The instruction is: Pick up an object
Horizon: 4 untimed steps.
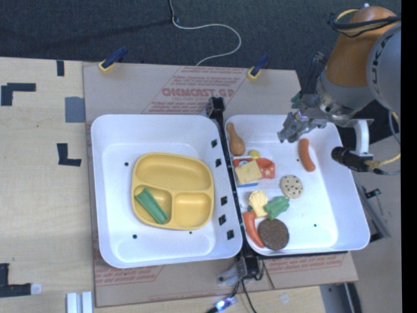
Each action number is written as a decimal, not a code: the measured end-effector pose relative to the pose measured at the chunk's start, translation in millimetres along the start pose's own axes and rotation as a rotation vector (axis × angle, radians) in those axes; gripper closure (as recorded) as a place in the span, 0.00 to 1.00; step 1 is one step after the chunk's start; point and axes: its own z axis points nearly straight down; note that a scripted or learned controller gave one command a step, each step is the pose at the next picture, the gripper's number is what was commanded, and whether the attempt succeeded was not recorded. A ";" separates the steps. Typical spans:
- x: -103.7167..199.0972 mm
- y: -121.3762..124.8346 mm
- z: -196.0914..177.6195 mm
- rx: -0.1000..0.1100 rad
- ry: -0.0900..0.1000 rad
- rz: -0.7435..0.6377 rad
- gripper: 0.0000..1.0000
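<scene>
Camera view, nearest first: a brown patty [273, 234] and carrot [252, 227] lie at the right bin's [339, 214] front edge, then corn [258, 203], a cookie [291, 186] and a drumstick [234, 139] farther back. A sausage [307, 155] lies apart, just beside the gripper [290, 134], which hovers over the bin's far end; whether its fingers are parted I cannot tell. The sausage looks easiest: descend straight, straddling its narrow width.
</scene>
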 end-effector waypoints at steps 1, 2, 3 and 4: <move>34.2 -32.1 1.0 0.000 0.000 0.000 1.00; 80.0 -63.7 8.6 0.001 0.001 -0.001 1.00; 134.8 -85.6 -3.0 0.000 0.001 -0.003 1.00; 163.8 -122.6 -6.8 0.002 0.000 0.000 1.00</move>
